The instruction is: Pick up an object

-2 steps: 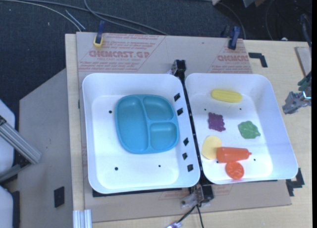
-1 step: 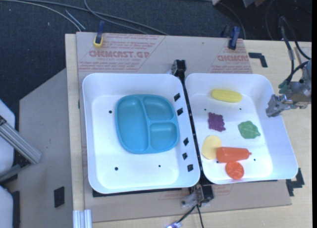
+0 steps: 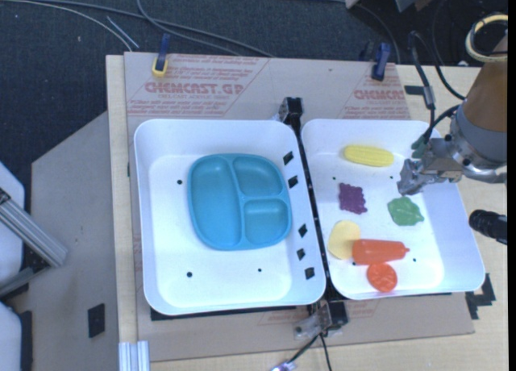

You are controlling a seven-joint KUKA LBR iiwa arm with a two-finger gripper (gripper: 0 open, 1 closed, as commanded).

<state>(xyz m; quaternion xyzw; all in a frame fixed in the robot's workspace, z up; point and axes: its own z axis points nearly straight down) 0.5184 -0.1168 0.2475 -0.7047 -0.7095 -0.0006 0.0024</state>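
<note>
A blue divided tray (image 3: 239,200) lies in the left bin (image 3: 153,160). In the right bin (image 3: 451,268), purple grapes (image 3: 351,198), a yellow corn cob (image 3: 368,156) and a green leafy piece (image 3: 405,211) surround the claw (image 3: 409,181), which hovers just above the green piece; its opening cannot be told.

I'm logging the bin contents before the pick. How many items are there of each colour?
Yellow: 2, corn cob and a yellow piece
Purple: 1, grape bunch
Green: 1, leafy piece
Orange-red: 2, carrot-like piece and a round piece
Blue: 1, divided plate
Total: 7
</note>
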